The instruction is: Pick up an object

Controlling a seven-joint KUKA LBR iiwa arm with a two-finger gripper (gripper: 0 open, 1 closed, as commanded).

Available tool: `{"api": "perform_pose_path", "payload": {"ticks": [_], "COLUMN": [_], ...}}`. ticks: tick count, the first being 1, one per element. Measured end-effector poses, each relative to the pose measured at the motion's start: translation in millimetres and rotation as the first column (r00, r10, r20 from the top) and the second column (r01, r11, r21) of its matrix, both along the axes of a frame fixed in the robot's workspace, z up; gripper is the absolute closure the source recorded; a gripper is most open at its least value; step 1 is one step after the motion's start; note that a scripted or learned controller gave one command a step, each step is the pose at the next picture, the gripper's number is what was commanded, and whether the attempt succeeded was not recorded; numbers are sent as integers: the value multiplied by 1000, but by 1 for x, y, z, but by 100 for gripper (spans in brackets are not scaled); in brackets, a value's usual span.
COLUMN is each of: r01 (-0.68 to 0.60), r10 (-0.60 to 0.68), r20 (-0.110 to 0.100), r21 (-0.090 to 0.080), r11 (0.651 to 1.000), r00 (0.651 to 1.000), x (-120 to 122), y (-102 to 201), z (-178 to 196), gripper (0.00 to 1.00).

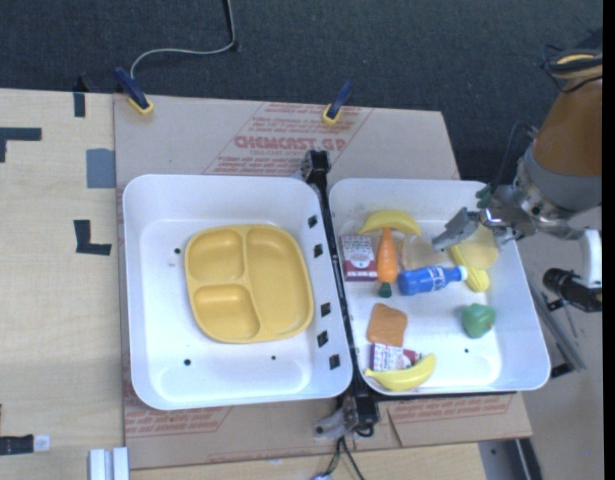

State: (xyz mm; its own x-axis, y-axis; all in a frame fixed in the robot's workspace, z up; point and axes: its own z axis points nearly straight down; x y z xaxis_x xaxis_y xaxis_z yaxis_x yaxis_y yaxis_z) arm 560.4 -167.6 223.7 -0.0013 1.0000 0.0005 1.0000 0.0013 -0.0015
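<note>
Where the arm (pixel 562 158) enters, jaws (pixel 465 228) above the right bin (pixel 522 363) — spread unclear, yellow item (pixel 477 256) part-hidden.

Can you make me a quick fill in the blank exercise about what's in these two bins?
1. The yellow divided plate lies in the ____ bin.
2. The carrot lies beside a bottle coloured ____.
3. The right bin holds ____ bananas, one near the far wall, one near the front.
4. The gripper hovers above the ____ bin.

Missing words: left; blue; two; right
</note>
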Motion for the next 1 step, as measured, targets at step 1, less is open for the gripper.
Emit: {"api": "perform_pose_path", "payload": {"ticks": [1], "r01": [0], "r10": [0], "r20": [3], "r21": [0], "r11": [1000], "r00": [1000], "x": [-8], "y": [48], "z": [-138], "gripper": [0]}}
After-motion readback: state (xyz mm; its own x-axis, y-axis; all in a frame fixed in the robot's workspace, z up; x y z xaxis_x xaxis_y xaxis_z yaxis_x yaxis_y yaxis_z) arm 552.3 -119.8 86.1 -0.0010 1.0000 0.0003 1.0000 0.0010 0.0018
